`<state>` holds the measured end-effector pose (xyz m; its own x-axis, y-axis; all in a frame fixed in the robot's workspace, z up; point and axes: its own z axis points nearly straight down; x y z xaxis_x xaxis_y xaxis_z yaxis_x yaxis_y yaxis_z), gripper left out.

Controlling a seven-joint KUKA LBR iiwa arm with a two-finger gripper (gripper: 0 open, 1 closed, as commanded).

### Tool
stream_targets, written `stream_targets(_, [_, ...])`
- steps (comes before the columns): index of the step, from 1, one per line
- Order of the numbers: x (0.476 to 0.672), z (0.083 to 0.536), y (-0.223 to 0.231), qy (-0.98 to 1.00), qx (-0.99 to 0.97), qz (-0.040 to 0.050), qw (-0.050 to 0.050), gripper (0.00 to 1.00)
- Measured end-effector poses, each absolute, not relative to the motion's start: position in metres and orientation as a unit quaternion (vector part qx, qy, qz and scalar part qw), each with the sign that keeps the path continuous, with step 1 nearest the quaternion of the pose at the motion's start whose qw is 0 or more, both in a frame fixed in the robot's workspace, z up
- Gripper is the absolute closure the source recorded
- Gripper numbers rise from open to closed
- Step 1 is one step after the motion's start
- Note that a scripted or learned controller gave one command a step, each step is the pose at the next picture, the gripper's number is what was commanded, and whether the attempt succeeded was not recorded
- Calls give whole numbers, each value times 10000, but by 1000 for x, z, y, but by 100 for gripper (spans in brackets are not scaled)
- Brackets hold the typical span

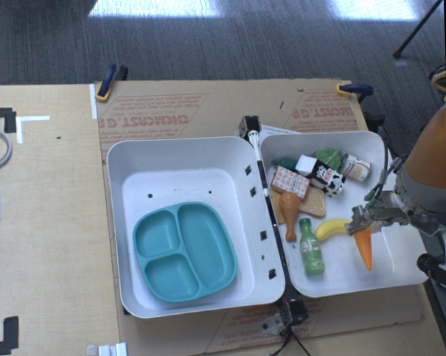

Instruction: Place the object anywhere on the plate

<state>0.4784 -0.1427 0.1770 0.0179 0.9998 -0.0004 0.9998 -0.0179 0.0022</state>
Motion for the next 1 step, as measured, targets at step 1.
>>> stream_targets(1, [510,267,-132,5729,8196,-5,5,100])
